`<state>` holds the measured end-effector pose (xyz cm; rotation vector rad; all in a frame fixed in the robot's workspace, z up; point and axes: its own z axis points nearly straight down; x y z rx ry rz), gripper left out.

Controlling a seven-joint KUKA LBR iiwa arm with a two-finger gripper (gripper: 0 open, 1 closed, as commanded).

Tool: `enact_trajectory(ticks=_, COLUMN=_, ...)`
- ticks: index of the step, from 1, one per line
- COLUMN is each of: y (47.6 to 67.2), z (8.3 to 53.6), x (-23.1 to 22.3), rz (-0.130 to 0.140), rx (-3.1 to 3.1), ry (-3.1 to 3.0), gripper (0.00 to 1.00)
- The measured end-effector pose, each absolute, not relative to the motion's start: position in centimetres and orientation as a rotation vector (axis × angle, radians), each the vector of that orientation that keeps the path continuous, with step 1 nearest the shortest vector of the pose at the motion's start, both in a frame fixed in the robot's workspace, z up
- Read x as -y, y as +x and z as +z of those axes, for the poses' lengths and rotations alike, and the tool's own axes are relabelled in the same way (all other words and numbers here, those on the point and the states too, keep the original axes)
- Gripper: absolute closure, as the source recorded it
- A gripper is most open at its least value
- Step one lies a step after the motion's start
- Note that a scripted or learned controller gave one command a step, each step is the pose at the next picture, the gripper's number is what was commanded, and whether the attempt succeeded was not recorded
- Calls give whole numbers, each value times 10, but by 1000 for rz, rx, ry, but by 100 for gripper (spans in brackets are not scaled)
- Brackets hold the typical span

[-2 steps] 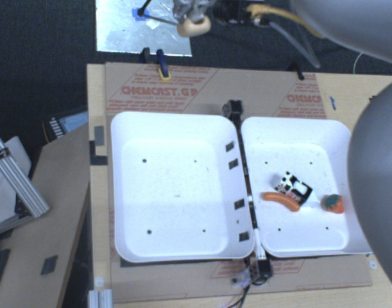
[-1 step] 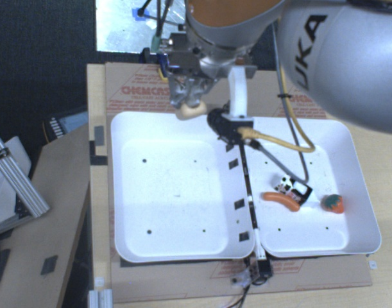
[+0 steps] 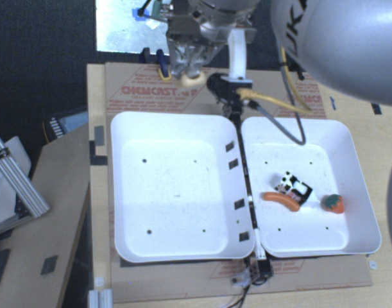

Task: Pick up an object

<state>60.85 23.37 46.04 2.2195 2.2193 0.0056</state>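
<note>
My gripper point(image 3: 188, 69) hangs high above the far edge of the left bin point(image 3: 128, 172), near the top of the view. A small pale, ring-shaped piece point(image 3: 193, 78) sits at its fingertips, pinched between the fingers and lifted off the bench. In the right bin point(image 3: 349, 172) lie three things close together: a black-and-white checkered block point(image 3: 292, 185), an orange sausage-shaped piece point(image 3: 280, 199) touching its near side, and a small orange and green piece point(image 3: 333, 203) to the right.
The two bins meet at a black hinged seam point(image 3: 242, 172). Cardboard point(image 3: 144, 88) lies under them. A blue and yellow clamp point(image 3: 160, 61) sits at the bench's far edge. An aluminium rail point(image 3: 13, 178) stands at the left.
</note>
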Motion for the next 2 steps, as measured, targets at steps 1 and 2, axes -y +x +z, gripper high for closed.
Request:
enact_trajectory(ticks=1, y=671, z=530, x=-233, rz=17, rx=-2216, ry=2216, gripper=100)
enact_trajectory(ticks=2, y=579, z=472, x=-202, rz=-8, rx=-2225, ry=2225, gripper=100)
